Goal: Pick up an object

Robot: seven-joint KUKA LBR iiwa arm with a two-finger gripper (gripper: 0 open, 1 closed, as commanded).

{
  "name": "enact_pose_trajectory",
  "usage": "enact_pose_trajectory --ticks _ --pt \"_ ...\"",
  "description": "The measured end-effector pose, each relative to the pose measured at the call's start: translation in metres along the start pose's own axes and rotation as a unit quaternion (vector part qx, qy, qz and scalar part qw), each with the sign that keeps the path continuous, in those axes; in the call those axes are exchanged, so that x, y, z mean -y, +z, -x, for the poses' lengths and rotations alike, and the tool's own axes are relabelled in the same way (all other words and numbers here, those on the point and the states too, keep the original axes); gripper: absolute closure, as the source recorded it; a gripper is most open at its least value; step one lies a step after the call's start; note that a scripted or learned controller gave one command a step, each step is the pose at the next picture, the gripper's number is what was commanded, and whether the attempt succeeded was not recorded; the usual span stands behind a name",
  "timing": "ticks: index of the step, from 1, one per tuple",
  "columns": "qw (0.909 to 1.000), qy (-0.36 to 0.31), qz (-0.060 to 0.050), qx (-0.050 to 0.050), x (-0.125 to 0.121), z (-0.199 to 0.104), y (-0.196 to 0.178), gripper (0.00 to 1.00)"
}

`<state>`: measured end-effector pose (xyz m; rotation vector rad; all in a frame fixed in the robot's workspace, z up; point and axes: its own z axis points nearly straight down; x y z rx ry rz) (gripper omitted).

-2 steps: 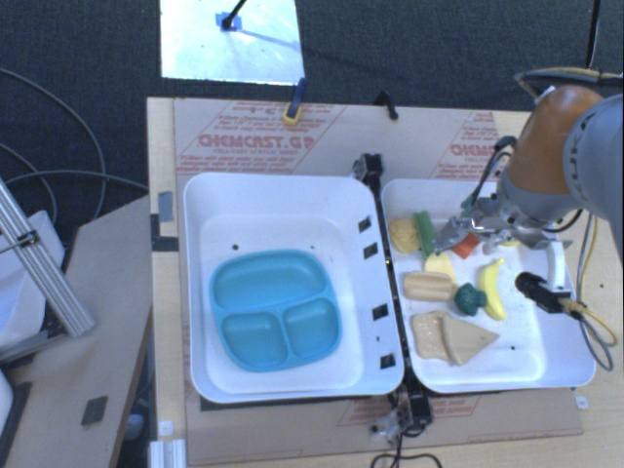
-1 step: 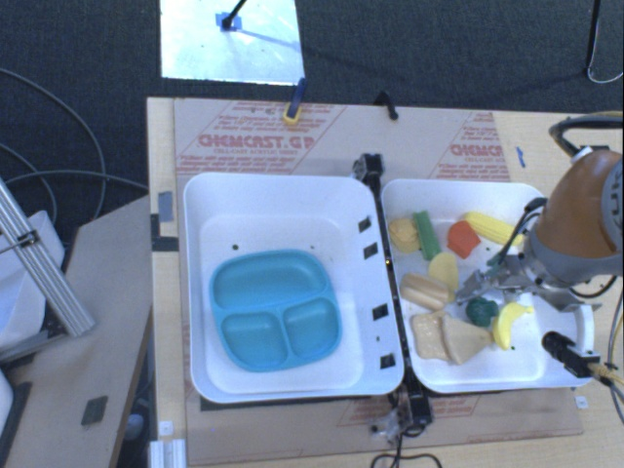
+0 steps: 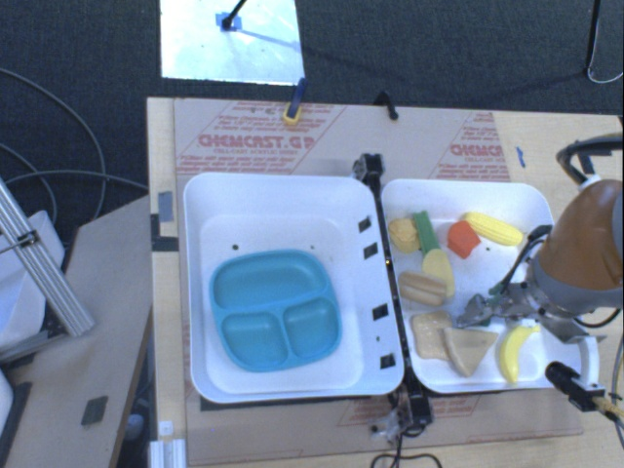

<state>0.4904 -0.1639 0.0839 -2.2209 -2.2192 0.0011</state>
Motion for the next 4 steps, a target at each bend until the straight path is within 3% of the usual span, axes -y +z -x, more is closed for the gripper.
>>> enact_pose_trajectory --ticks 1,2,3,4 --pt "1.0000 0.001 0.002 0.002 0.004 0.045 -0.001 0.00" --pt "1.0000 -0.005 0.005 0.001 -0.079 0.027 -0.002 0.00" --pt "1.0000 -0.004 0.002 0.001 -0.157 0.031 -0.001 0.00" --pt "0.9999 -0.003 -0.013 -0.006 -0.174 0.040 0.001 0.00"
